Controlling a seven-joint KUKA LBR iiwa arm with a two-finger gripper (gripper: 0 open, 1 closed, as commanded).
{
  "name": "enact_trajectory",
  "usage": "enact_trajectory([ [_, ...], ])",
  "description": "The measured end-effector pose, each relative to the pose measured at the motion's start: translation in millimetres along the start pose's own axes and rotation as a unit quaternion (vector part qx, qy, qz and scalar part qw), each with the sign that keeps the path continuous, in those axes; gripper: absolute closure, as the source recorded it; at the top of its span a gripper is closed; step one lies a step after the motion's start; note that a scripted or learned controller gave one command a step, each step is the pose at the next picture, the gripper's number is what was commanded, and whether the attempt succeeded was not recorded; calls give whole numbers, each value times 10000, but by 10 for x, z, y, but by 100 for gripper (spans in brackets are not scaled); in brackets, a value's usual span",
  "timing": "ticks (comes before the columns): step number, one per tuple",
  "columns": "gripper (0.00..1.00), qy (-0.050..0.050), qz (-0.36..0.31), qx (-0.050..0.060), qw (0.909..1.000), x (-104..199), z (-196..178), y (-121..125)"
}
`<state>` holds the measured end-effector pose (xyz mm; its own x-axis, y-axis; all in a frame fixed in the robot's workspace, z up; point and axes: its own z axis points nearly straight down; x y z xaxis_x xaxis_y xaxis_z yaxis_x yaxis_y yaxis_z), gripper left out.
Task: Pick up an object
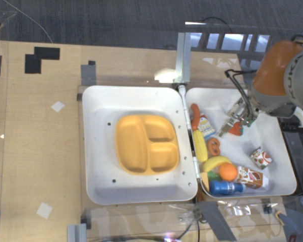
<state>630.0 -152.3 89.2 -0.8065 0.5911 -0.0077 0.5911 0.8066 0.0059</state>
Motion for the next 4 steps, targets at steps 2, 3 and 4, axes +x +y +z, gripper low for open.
enact_trajectory([
  [2,100,-67,1254,-30,9921,285,-151,-11],
  [3,0,-61,1251,-27,9921,291,-143,-9],
  [4,0,-3,1713,10,9852,577,-138,276],
])
